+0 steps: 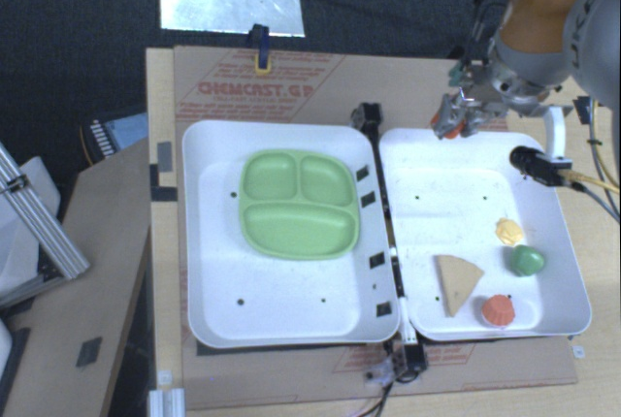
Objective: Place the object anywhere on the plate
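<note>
Tool (pixel 456 119) hangs at the right bin's (pixel 572 308) far edge; whether it's apart or together, can't tell. Nothing's gripped yet: wedge (pixel 456 281) and toys lie well below it, plate (pixel 296 204) off left. Next: descend, pick one.

We see robotics lab: cardboard-lined counter (pixel 243 76), two white bins (pixel 209 308) clamped side by side on it, aluminium framing (pixel 39 221) left of counter, loose cables (pixel 592 177) at its right.
</note>
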Robot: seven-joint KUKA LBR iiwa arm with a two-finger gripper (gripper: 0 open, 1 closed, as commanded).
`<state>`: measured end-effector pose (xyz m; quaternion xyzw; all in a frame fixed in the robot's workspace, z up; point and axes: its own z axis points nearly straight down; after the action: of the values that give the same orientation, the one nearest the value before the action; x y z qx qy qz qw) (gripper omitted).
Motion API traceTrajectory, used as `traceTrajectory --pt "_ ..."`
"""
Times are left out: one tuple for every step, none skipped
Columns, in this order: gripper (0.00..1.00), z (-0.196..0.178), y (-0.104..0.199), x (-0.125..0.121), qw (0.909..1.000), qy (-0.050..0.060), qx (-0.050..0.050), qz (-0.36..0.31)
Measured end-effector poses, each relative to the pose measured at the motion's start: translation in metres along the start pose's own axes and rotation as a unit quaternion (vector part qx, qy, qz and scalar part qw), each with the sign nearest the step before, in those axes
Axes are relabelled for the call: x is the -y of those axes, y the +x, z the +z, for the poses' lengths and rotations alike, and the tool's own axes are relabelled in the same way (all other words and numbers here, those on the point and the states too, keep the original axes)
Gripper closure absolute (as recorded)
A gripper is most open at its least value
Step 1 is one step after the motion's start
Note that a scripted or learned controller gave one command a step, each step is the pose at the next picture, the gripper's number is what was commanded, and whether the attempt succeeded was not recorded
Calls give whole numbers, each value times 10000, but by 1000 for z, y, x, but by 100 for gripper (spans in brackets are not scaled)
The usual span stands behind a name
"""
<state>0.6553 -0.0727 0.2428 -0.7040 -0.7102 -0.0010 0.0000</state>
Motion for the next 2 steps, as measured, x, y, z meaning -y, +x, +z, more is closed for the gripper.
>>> traceTrajectory --pt "100 -2 53 6 10000 2 -1 -3" --pt "100 10 109 9 10000 4 -3 -6"
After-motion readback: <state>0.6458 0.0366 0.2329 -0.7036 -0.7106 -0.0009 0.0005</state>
